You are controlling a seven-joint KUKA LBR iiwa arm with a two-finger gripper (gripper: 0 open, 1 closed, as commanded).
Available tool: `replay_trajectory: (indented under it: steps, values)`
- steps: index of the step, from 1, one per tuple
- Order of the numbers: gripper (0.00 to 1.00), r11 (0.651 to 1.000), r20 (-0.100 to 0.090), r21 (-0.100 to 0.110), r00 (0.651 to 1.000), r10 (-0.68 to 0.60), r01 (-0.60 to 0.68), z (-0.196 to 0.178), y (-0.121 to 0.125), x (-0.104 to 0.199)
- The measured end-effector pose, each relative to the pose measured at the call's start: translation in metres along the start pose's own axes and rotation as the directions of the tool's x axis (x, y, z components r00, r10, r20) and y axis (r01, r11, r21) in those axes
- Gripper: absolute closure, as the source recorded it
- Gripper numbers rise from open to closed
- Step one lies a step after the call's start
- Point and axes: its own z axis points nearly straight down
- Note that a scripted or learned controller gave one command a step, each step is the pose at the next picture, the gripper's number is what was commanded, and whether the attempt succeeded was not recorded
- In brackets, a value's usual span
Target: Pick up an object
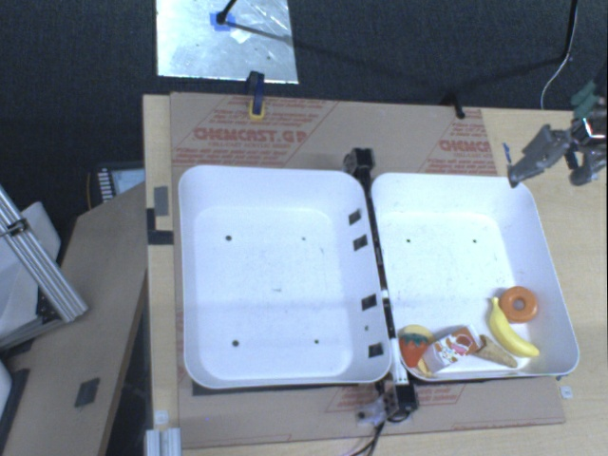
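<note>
**Gripper waiting off the right bin, objects sitting in its near corner**

You are looking down on 2 white bins lying side by side on the bench. The left bin [199, 255] is sitting next to the right bin [446, 198], and a dark hinge strip [372, 255] is running between them.

The gripper [521, 171] is hanging at the far right of the camera view, just beyond the upper right corner of the right bin and above the bench surface. It is pointing down and to the left. You are not getting a clear look at its fingertips from here, so whether it is released or clenched is something I cannot tell you. Nothing is showing between its tips.

The pickable things are all crowding the near right corner of the right bin, well apart from the gripper. A yellow banana [509, 331] is lying along the lower right wall. An orange ring [519, 302], doughnut shaped, is resting just beside the banana's upper end. A red and white packet [452, 349] is lying flat to the left of the banana, and a round orange and red item [415, 344] is sitting just beside the packet, against the bin's left wall near the hinge strip
</note>
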Motion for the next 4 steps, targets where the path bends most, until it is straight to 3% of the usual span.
replay_trajectory:
  steps: [1, 4]
  values:
    - [0.0, 1.0, -0.004, 0.013, 1.0, -0.005, 0.005, -0.032, 0.001, 0.098]
    - [0.0, 1.0, -0.003, 0.018, 1.0, -0.001, 0.002, -0.027, 0.001, 0.295]
